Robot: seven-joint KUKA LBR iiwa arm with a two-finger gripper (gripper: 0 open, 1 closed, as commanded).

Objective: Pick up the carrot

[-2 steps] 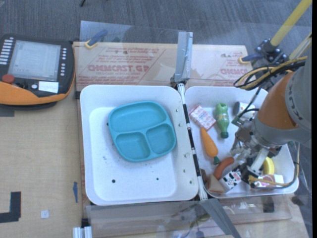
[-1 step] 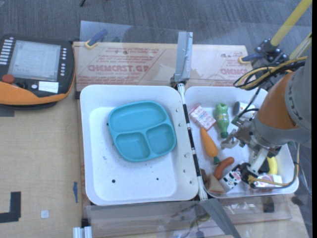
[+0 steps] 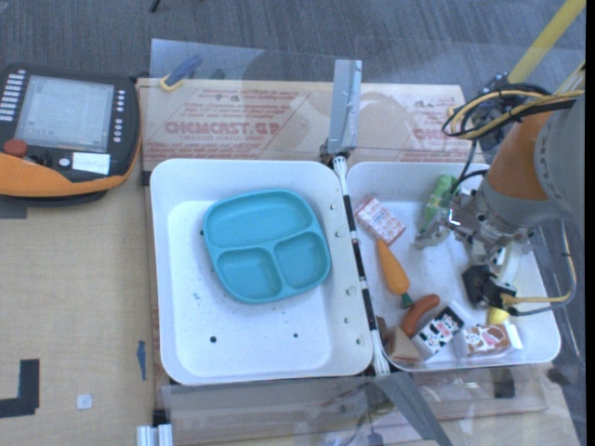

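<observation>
From the fixed camera above the table, two white bins sit side by side. The left bin carries a turquoise divided plate. The right bin holds the clutter: the carrot lies on the bin floor near the bin's left wall, just below a small red-and-white packet and just above a sausage. The carrot's long axis runs from upper left to lower right, the orange tip toward the packet and the green stub toward the sausage. A small patterned carton and a further small box lie along the near edge of the bin, and a green item sits toward the far side.

The arm comes in from the right, and the tool hangs over the right half of the same bin, amid cables and fittings. Whether its jaws stand apart or together I cannot tell; nothing is seen clamped in it.

The relation that matters: the carrot lies to the tool's left in this view, apart from it, with bare bin floor between. I judge the grasp not yet begun; the tool would need to travel leftward and close across the carrot's narrow width, square to its slanted axis, while keeping off the packet and sausage at either end.
</observation>
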